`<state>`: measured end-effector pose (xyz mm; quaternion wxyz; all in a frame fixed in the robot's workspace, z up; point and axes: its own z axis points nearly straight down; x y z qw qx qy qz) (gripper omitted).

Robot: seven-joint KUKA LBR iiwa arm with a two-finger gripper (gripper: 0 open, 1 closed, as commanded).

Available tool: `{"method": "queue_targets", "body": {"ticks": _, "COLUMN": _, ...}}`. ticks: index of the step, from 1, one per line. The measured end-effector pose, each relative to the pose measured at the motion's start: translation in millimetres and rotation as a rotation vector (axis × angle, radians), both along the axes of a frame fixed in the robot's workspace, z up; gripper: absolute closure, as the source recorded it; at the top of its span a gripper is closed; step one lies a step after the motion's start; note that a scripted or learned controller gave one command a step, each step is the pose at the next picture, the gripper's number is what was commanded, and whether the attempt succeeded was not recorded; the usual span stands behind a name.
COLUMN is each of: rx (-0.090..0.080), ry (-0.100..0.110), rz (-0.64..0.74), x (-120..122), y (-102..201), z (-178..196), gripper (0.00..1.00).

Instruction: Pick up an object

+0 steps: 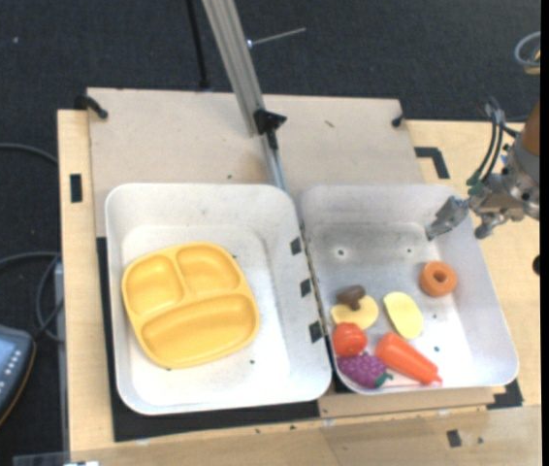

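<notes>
- White plastic, two shallow bins side by side on the bench: the left bin [124, 212] holds a yellow divided plate [190, 304]; the right bin [493, 299] holds all the small toy foods and serves here as the landmark.
- Yellow divided plate: three compartments, lying flat in the middle of the left bin, well apart from the right bin's contents. Judged no easy candidate for a two-finger pinch, being broad and low.
- Orange doughnut ring [438, 279]: lies flat and alone toward the right bin's right side, apart from the other toys. Judged the easiest pick, since nothing crowds it.
- Cluster at the right bin's near edge: a brown-capped mushroom [354, 304], a pale yellow slice [403, 315] beside it, a red tomato [349, 339], a purple grape bunch [363, 368] and an orange carrot [409, 357]. These lie touching or just beside one another, probably slid together against the bin's low wall; a grasp there risks nudging neighbours.
- Gripper [459, 217]: hangs over the right bin's far right corner, reaching in from the right, above the doughnut ring and clear of every toy. One grey finger points down and left toward the bin floor; whether the fingers are spread or closed I cannot tell. Nothing shows between them.
- Stage, as judged: approach, no object yet lifted; all toys rest on the right bin's floor.
- Metal strut [239, 56]: slants from above down to the seam between the bins.
</notes>
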<state>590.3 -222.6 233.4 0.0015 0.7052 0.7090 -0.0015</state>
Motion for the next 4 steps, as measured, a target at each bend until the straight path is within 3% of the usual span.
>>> {"method": "queue_targets", "body": {"ticks": 1, "rx": 0.009, "ry": 0.009, "rz": 0.001, "x": -53, "y": 92, "z": -87, "gripper": 0.00}}
{"method": "queue_targets", "body": {"ticks": 2, "rx": 0.005, "ry": -0.005, "rz": -0.005, "x": -49, "y": 87, "z": -72, "gripper": 1.00}}
{"method": "queue_targets", "body": {"ticks": 3, "rx": -0.001, "ry": -0.010, "rz": -0.008, "x": -62, "y": 46, "z": 6, "gripper": 1.00}}
{"method": "queue_targets", "body": {"ticks": 4, "rx": -0.001, "ry": -0.010, "rz": -0.007, "x": -76, "y": 0, "z": 142, "gripper": 1.00}}
